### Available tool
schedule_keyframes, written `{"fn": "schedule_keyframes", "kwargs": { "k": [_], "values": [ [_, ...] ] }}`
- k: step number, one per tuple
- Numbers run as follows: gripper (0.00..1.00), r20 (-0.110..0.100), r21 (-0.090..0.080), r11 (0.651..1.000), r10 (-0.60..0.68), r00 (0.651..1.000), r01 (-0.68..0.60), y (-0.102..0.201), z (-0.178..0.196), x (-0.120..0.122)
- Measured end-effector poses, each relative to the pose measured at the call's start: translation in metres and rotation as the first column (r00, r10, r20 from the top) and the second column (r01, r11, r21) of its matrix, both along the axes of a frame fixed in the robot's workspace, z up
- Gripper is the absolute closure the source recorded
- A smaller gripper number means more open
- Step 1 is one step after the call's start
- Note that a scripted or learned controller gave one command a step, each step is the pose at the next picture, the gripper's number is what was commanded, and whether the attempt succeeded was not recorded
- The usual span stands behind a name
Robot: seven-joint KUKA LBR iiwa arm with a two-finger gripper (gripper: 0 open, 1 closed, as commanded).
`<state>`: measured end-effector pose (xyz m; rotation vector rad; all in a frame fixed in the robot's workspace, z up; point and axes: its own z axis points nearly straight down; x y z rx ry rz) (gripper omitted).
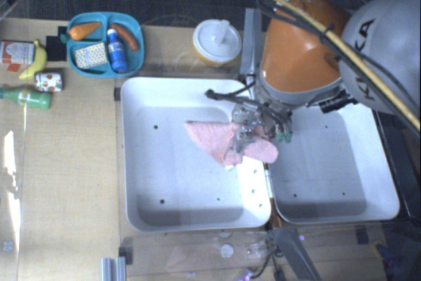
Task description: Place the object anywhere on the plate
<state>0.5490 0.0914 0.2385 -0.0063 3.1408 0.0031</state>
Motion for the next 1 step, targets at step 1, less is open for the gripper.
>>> {"fn": "schedule_keyframes", "kwargs": {
  "k": [1],
  "values": [
    [1.00, 0.001, 0.000, 1.000, 0.002, 1.000, -0.002, 0.0475, -0.0082, -0.0180]
  ]
}}
